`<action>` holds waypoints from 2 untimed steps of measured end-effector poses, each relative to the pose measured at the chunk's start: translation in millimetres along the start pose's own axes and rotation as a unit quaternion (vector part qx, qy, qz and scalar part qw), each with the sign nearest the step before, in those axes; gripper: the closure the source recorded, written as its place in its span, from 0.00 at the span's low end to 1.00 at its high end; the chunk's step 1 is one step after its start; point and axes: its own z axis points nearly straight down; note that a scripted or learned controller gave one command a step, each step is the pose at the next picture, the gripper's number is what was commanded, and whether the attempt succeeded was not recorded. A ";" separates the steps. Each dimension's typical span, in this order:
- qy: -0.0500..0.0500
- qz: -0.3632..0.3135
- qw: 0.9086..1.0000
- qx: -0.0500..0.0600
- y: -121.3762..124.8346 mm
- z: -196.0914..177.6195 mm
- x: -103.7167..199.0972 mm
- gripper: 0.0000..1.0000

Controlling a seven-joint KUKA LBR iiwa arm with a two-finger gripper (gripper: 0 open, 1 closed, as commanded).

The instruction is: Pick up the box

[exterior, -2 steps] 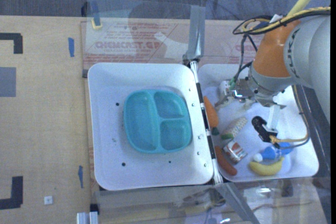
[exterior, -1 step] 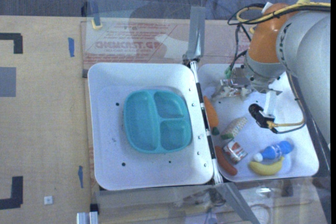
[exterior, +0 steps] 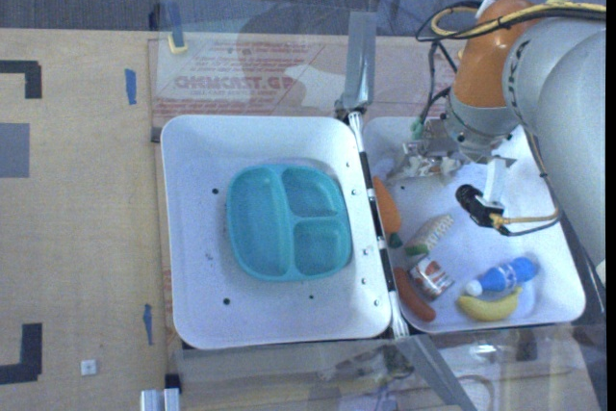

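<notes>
Gripper [exterior: 435, 159] low over the right bin [exterior: 539, 197], near its far left corner.
Whether it is spread or pinching: cannot tell; teal plate [exterior: 289, 221] lies in the left bin [exterior: 192, 159].

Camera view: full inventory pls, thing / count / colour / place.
Bins: 2, white, side by side on the bench.
Tray: 1, teal, three compartments, middle of left bin.
Carrot: 1, orange, right bin, along its left wall.
Brush: 1, white bristles with a green end, centre of right bin.
Can: 1, red and white, right bin, below the brush.
Sausage: 1, red-brown, right bin, lower left.
Bottle: 1, blue and white, right bin, lower right.
Banana: 1, yellow, right bin, under the bottle.
Arm: 1, grey with orange band, over right bin.
Gripper: 1, over right bin's upper part.
</notes>
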 end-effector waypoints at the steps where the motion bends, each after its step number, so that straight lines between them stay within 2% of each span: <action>1: -0.001 0.001 1.000 0.002 -1.6 -8.9 -1.1 1.00; 2: 0.000 0.001 1.000 0.001 -1.0 -9.2 -0.1 0.00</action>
